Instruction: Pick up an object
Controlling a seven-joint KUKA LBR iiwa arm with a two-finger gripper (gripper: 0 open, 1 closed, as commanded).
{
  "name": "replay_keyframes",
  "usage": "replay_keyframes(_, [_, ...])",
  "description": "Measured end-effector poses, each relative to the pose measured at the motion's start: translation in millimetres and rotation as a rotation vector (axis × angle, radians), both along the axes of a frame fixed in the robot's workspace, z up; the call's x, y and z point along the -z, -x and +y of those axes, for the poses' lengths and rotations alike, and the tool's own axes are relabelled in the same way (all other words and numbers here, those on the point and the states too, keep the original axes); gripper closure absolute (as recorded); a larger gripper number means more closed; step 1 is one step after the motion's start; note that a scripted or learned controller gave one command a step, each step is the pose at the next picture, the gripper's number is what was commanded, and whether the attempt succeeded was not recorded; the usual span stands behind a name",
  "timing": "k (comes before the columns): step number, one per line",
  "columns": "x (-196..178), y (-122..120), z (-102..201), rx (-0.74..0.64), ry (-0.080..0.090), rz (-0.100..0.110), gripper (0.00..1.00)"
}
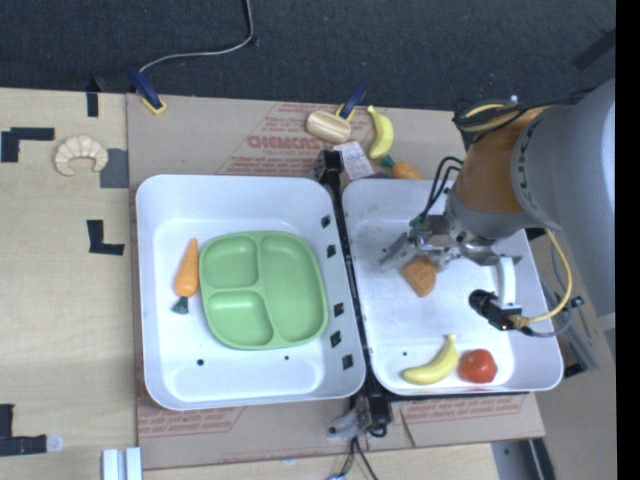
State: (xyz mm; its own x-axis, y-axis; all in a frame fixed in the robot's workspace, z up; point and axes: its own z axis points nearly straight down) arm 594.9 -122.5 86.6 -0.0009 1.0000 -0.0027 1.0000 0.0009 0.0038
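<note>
While the arm point(540, 183) reaches in over the right bin point(375, 213), the claw point(425, 251) sits low in that bin's upper middle, directly above a small tan-orange block point(420, 277). Claw tips look to be touching or just above the block's top edge; can't tell whether they are spread or pinching, since the wrist body covers them and the detail is too small. Block rests on the bin floor, roughly centre of the right bin. Toward the right bin's near edge: a yellow banana point(431, 365) with a red tomato-like ball point(479, 365) just beside it, both well apart from the claw. A black fitting with a yellow cable point(495, 311) hangs off the arm between claw and ball. Across the divider from the right bin, the left bin point(165, 203) holds a green sectioned plate point(264, 289) and a carrot point(187, 268) touching the plate's far-side rim. Beyond the right bin's far edge, on the counter point(60, 288): a second banana point(380, 133), a bread roll point(328, 125), a small packet point(354, 158). Far from the right bin, past the left bin, a croissant point(82, 154).
</note>
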Motion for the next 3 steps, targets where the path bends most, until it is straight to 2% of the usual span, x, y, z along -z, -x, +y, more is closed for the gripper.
replay_keyframes(1, [-9.9, -0.5, -0.3, 0.0, 0.001, -0.002, 1.0])
replay_keyframes(2, [-9.6, -0.4, -0.3, 0.0, 0.001, -0.001, 0.0])
replay_keyframes(3, [0.0, 29.9, 27.3, 0.0, 0.0, -0.001, 0.0])
